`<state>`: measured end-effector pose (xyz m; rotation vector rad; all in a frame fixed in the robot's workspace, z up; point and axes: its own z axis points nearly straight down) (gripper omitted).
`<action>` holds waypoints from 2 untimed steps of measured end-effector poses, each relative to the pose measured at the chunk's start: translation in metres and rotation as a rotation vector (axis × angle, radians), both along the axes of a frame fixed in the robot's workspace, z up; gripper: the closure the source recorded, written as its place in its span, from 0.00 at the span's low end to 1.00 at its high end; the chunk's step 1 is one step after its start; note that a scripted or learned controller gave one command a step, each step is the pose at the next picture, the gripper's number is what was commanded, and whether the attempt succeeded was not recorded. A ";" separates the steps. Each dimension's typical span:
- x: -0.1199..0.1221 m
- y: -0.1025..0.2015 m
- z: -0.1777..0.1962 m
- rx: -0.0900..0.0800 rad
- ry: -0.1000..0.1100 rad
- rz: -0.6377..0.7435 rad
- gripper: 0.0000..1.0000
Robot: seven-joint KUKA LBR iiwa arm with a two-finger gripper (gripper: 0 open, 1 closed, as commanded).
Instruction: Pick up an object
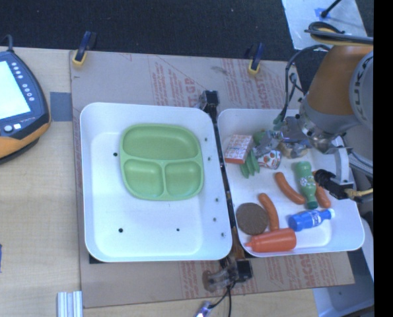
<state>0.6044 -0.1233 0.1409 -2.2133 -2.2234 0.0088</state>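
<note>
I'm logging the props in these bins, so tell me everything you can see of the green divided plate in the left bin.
The pale green divided plate looks like matte moulded plastic, a rounded rectangle with a raised rim. It has three compartments: one long one across the far side and two smaller ones side by side nearer the camera. It lies flat and upright on the floor of the left shallow white bin, toward the far half, its long side roughly parallel to the bin's far wall. Nothing lies in it and nothing else touches it.

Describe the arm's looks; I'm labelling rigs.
The arm is grey with a broad orange band above the wrist. Black cables loop along its left side. The gripper below is dark metal.
</note>
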 end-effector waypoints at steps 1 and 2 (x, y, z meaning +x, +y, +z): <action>0.051 0.001 -0.049 -0.004 -0.002 0.000 0.00; 0.051 0.001 -0.039 -0.004 0.000 0.003 1.00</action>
